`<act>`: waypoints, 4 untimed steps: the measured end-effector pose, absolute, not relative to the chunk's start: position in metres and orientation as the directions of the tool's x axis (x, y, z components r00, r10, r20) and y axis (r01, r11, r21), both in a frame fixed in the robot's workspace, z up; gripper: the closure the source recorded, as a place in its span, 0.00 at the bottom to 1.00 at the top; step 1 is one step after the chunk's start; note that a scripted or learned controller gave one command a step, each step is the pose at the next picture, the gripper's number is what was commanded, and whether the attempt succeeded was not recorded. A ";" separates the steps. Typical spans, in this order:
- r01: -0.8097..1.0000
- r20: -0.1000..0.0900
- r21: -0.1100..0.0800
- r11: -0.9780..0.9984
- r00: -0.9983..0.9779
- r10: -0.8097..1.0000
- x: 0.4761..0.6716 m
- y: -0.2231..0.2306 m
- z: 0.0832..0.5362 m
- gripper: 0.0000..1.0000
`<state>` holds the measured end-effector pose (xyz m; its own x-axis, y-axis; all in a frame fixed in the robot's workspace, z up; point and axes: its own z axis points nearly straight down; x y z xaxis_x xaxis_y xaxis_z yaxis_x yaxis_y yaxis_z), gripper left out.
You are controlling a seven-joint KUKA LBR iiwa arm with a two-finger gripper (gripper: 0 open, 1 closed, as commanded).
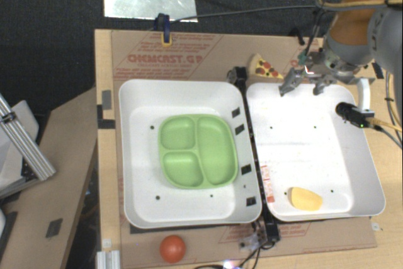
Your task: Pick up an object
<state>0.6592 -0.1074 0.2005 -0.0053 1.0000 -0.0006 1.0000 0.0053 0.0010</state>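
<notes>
Green divided plate (198, 150) fills left bin (135, 104); yellow object (305, 198) in right bin (315, 135); claw (303, 82) wide.

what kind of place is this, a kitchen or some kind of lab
Most likely a robot grasping test bench, not a kitchen: two white bins on a board, toy food like a pizza slice, and the grey arm reaching in.

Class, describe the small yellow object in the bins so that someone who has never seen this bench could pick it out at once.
Find the two shallow white bins side by side and take the right-hand white bin, the one without the green divided plastic tray. Look in its near corner, far from the grey two-finger gripper at the bin's back edge. There lies a small rounded yellow lump, the sole loose item in that bin.
</notes>
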 end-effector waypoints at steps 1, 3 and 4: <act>1.000 0.000 -0.002 0.002 -0.002 1.000 0.657 -0.109 0.138 0.00; 1.000 -0.001 0.005 0.002 -0.002 1.000 0.658 -0.108 0.100 1.00; 1.000 0.000 0.006 0.004 -0.004 1.000 0.663 -0.110 0.145 1.00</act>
